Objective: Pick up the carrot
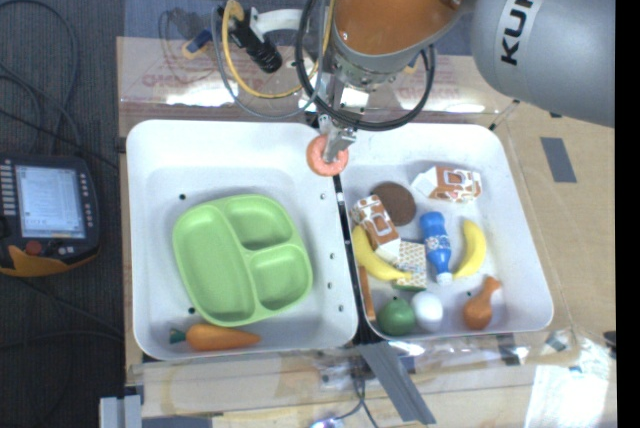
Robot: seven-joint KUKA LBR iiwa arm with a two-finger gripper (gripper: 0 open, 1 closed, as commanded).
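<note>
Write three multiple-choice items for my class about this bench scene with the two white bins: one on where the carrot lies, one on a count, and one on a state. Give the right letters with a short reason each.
1. Where does the carrot lie?
A. In the left bin, at its near edge below the green plate
B. In the right bin, beside the bananas
C. On the green plate

2. How many compartments does the green plate have?
A. Two
B. Three
C. Five

3. What is the state of the carrot?
A. Gripped by the pincer
B. Lying flat on the bin floor, apart from the pincer
C. Standing upright against the bin wall

Answers
1. A: the carrot rests in the left bin, just below the plate.
2. B: ridges divide the plate into three sections.
3. B: the carrot lies flat, while the pincer is over the far end of the divide between the bins, at a round pinkish piece.
</note>
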